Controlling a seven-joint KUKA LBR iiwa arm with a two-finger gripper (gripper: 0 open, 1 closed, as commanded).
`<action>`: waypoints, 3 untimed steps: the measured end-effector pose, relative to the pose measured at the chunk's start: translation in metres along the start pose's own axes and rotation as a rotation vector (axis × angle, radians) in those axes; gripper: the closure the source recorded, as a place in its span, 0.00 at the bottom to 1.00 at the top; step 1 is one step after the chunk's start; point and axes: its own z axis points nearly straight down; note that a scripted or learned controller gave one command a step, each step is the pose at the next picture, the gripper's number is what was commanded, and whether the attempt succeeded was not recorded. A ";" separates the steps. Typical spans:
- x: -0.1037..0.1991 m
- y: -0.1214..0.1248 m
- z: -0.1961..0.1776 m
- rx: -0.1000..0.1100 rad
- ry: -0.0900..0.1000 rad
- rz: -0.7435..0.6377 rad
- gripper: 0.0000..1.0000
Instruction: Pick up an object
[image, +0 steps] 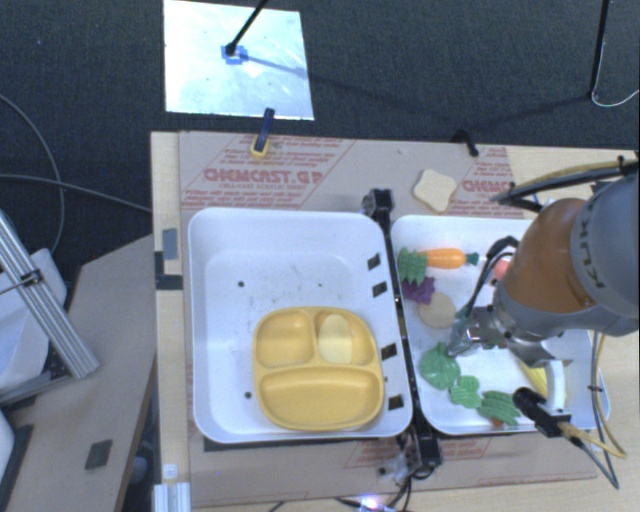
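Dark carpet surrounds the counter (300, 165), which carries two white bins. From above, the claw (462, 340) sits low in the right bin (470, 422), its opening unclear. A green leaf toy (438, 367) lies just below it, a beige disc (436, 312) just above-left. A carrot (446, 258) lies farther up. A yellow tray (318, 366) fills the left bin (230, 290).

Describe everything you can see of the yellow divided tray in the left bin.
The yellow tray looks like smooth moulded plastic with rounded corners. It has three compartments: two small ones side by side along the far edge and one wide one along the near edge, split by raised ridges. The right small compartment looks paler than the rest. It lies flat and right side up on the floor of the left bin, in the near right part, slightly rotated. Its right edge sits close to the bin's right wall.
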 end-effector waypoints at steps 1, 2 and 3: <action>-0.015 -0.029 0.000 -0.003 -0.002 0.003 1.00; -0.075 -0.027 -0.079 -0.014 -0.009 0.005 1.00; -0.006 0.000 0.003 -0.006 -0.002 -0.008 1.00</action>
